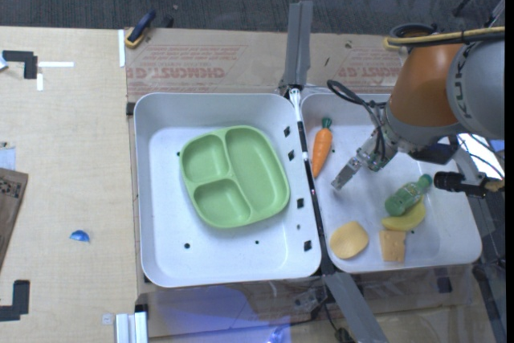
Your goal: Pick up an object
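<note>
Right bin [450, 257]: carrot [321, 150] with green top, lying along the left wall, tip toward the front. Green bottle [407, 195] on its side at the right, a banana [404, 217] touching it just below. Round yellow chip [349, 240] and a tan wedge [393, 247] near the front edge, side by side but apart.

Left bin [161, 253]: one green plate [234, 175] with three compartments, nothing on it.

Gripper [344, 176]: hangs in the middle of the right bin, between the carrot and the bottle, touching neither. Fingers slant down toward the bin floor; whether they are spread or pressed together I cannot tell from here. Nothing shows between them.

Status: pick not yet made. Every item rests on the bin floor. Carrot looks the nearest candidate: slim, smooth, tapering, likely to roll if nudged from the side.
</note>
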Available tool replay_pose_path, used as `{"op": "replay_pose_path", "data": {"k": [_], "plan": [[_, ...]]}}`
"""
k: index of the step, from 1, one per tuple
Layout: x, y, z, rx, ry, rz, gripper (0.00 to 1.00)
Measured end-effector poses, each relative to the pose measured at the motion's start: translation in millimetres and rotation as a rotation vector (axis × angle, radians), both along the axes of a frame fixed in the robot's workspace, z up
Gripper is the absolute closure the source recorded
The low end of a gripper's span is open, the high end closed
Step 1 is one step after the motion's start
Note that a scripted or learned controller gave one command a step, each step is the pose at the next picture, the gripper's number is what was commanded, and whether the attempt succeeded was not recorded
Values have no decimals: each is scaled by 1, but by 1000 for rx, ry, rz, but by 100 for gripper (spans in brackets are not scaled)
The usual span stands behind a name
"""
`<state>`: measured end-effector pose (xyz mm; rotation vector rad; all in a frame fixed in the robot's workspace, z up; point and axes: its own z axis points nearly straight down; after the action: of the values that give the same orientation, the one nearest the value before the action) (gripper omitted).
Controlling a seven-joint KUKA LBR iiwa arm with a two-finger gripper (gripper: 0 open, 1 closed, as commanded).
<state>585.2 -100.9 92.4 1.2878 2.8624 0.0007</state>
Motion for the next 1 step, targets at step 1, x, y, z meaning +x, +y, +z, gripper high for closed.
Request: {"op": "replay_pose_path", "data": {"k": [1], "plan": [[-39, 16, 99, 0, 1, 63, 0]]}}
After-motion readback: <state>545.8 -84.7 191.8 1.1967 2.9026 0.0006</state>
